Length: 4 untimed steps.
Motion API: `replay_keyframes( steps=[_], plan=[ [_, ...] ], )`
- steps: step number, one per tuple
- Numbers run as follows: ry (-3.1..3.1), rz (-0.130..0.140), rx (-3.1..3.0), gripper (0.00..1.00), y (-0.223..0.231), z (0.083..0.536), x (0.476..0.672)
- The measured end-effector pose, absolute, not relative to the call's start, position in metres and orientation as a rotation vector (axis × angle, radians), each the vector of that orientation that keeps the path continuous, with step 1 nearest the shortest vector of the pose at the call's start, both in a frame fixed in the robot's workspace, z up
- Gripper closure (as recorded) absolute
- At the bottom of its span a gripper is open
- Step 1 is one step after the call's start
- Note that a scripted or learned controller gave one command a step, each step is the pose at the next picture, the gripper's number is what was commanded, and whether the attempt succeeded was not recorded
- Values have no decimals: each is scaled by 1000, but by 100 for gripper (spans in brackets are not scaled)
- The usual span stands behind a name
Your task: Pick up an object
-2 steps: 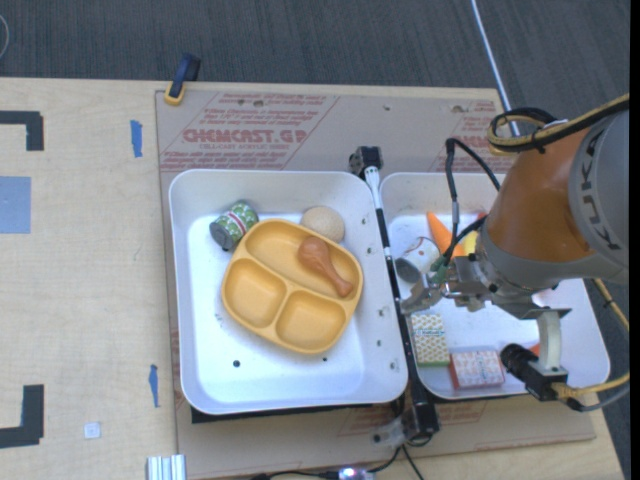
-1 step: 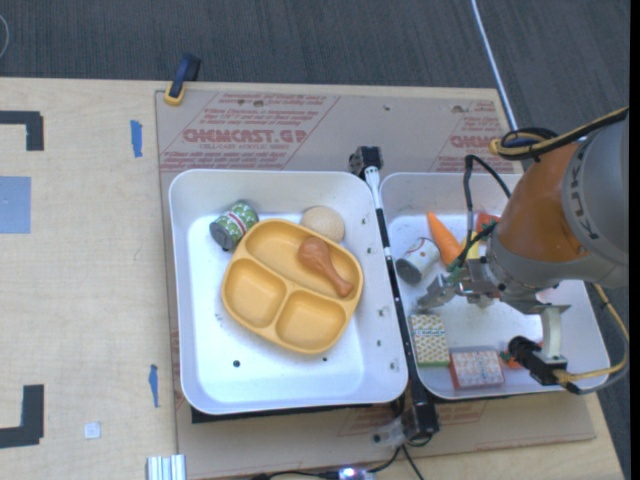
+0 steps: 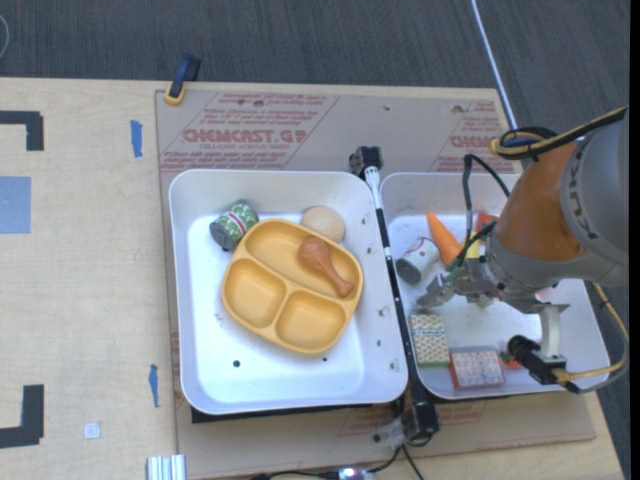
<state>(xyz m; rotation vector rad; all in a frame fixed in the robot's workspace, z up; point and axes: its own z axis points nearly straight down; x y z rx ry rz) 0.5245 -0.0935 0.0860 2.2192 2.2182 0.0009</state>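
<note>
Two white bins side by side on the bench; left bin (image 3: 190,298) sits toward 9 o'clock, right bin (image 3: 590,353) toward 3 o'clock. In the left bin, a yellow divided plate (image 3: 285,303) lies near centre, tilted in plan, with a brown toy drumstick (image 3: 327,263) resting across its upper compartment. Just beyond the plate's rim at 12 o'clock, a pale round ball-like item (image 3: 325,222), touching or nearly touching the plate. At the plate's 10 o'clock, a small green can (image 3: 233,224) lies on its side, close beside the rim. The arm (image 3: 560,218) comes in from 3 o'clock, orange band above the wrist, bulk covering much of the right bin. Gripper (image 3: 447,286) is low in the right bin near its left half; whether it is apart or together, cannot tell, as the metal parts blur against the bin floor. At the gripper's 12 o'clock, an orange carrot-shaped toy (image 3: 443,234) lies apart from it. At 10 o'clock, a small grey cup-like object (image 3: 410,265), near the gripper. At 6 o'clock, a patterned box (image 3: 429,339); further toward 5 o'clock, a red-and-white box (image 3: 476,369) by the bin's front wall. Nothing visibly between the fingers.
</note>
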Motion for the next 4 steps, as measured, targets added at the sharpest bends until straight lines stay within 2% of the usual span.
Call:
replay_keyframes(
  steps=[1, 2, 3, 4],
  plan=[
    [2220, 3, 2218, 0, -94, 86, 546],
    [2221, 2, 2218, 0, -97, 86, 589],
    [2219, 5, 2213, 100, -97, 97, 590],
    [2224, 0, 2221, 100, -30, 185, 492]
  ],
)
